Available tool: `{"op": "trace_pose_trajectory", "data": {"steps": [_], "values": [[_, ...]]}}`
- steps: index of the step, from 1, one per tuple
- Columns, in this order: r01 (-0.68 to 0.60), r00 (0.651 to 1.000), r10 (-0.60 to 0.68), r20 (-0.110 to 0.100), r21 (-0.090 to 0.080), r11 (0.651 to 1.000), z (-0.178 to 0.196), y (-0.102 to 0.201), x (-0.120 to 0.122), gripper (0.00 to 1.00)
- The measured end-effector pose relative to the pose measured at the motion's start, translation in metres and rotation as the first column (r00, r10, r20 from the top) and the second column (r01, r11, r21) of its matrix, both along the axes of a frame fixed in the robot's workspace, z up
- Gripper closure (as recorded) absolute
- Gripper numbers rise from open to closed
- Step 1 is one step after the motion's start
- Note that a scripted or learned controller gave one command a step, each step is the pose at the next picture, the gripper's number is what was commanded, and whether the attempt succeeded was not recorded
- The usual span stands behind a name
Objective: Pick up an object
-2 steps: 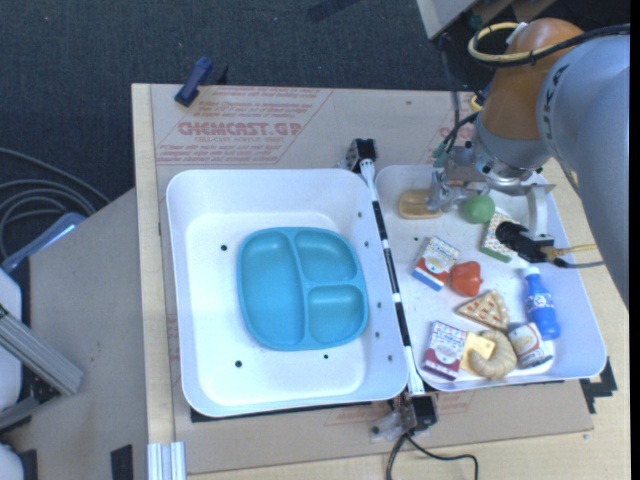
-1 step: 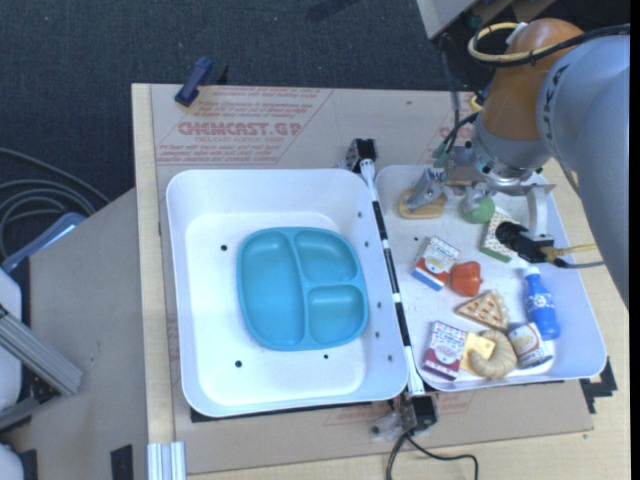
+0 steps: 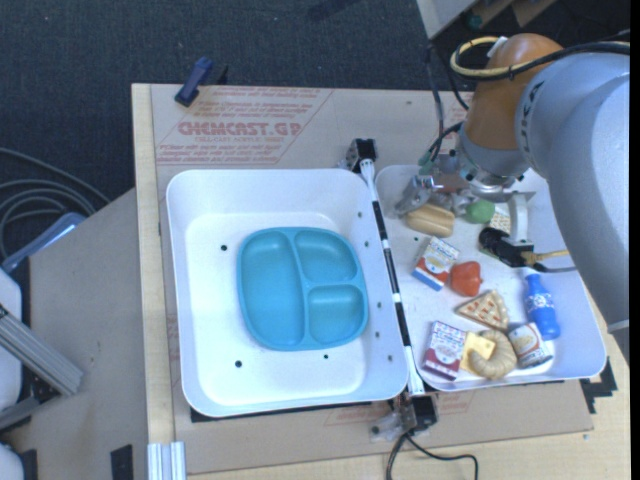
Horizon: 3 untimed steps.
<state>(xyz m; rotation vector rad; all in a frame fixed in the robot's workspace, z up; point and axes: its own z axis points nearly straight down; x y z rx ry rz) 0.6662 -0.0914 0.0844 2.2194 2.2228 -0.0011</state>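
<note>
tool (image 3: pixel 470 196) over right bin (image 3: pixel 590 353); finger state cannot be told.
tan bread roll (image 3: pixel 430 219) lies just beside it, oblong.

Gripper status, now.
Gripper: low at the far end of the right bin, over a bread roll; grip cannot be told.

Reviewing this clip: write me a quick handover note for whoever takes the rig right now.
Gripper: low over the far end of the right bin, by the hot dog bun; nothing seen between its fingers.
Right bin items: bun, small carton, tomato, waffle wedge, blue bottle.
Left bin: blue divided plate.
Done: nothing lifted.
Left: grasp and raise one object.
</note>
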Motion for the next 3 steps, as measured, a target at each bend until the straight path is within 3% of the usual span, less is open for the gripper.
{"op": "trace_pose_trajectory", "data": {"steps": [1,2,3], "values": [[-0.001,1.000,0.001,0.003,-0.001,1.000,0.011,0.000,0.001,1.00],[-0.001,1.000,0.001,0.002,-0.001,1.000,0.011,0.000,0.001,0.00],[-0.001,1.000,0.001,0.004,-0.002,1.000,0.021,0.000,0.001,1.00]]}}
